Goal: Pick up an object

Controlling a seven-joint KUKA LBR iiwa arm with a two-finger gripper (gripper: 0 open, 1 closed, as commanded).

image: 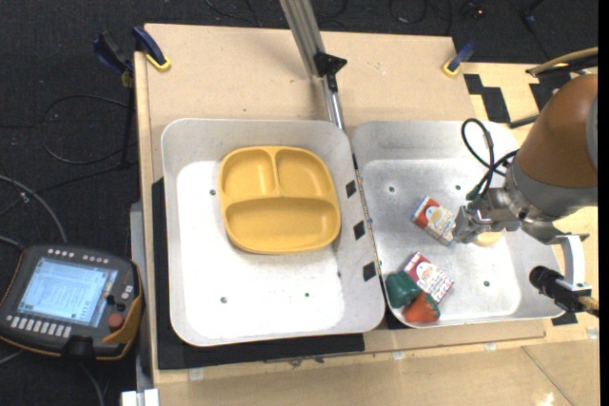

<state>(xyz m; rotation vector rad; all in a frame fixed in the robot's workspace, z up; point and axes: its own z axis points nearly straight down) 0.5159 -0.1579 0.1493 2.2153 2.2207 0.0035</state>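
In the right bin [409, 168] lie a small white and red carton [434, 219], a red and green packet [424, 279] with a white label, and a red and green pepper-like toy [419, 308] at the near rim. A pale yellow object [488, 239] peeks out from under the wrist. My gripper [468, 228] hangs low in the right bin, just right of the carton and close to touching it. Whether anything sits between its fingers is hidden by the wrist.
The left bin [190, 233] holds a yellow divided plate [280, 198]. A metal pole [297, 0] slants across the back of the bench. A teach pendant [67, 295] lies at the lower left, off the bench. Clamps [152, 52] mark the bench's back corners.
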